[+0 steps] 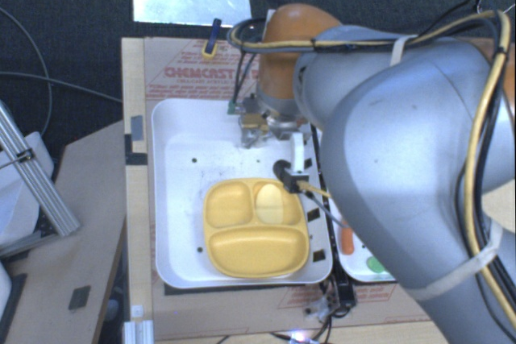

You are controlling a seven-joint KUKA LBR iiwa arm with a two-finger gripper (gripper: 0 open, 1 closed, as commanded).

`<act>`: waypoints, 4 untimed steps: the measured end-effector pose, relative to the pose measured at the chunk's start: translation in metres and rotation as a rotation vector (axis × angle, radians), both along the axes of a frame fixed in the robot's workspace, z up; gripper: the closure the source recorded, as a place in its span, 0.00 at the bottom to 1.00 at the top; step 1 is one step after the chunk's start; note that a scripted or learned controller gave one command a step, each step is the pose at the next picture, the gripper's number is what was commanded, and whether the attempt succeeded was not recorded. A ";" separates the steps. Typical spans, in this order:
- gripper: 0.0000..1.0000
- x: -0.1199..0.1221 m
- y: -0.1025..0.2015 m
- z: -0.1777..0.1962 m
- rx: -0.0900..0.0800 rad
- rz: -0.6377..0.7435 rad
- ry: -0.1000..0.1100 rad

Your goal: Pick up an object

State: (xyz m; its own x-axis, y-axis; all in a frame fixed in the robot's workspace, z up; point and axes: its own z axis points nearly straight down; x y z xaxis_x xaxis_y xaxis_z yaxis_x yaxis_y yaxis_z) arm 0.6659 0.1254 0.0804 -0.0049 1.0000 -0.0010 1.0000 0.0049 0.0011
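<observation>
Camera view, single frame, looking down at a slant. Two white bins counted: left bin (173, 173) in full sight, right bin (359, 262) seen as one small corner strip under the arm. One arm (403, 149), grey with an orange band (286, 52), comes in from the right and covers most of the right bin. One gripper (251, 133) hangs over the far part of the left bin, near its far wall; whether it is released or clenched cannot be told, the tip being small, dark and blurred against the white floor, and nothing can be made out in its grasp. One yellow divided plate (256, 228) lies flat on the floor of the left bin, toward its near right corner; three compartments counted, two small ones on the far side and one long one on the near side. The plate lies nearer the camera than the gripper and apart from it. A few dark specks on the left bin's floor, too small to identify. In the right bin's visible strip: one orange bit (347, 239) and one green bit (376, 263), shapes unclear. One cardboard sheet (189, 72) with red print lies under the left bin and shows beyond its far wall. One yellow and blue clip (212, 40) rests on the cardboard's far edge. One yellowish cable (484, 125) runs along the arm.
</observation>
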 end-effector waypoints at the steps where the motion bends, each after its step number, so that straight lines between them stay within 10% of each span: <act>1: 1.00 -0.054 -0.014 0.004 0.001 -0.005 0.005; 2: 1.00 -0.091 0.030 0.192 0.008 0.005 -0.015; 3: 1.00 -0.062 0.024 0.064 -0.002 -0.005 0.008; 4: 1.00 -0.097 0.013 0.029 0.002 -0.002 -0.005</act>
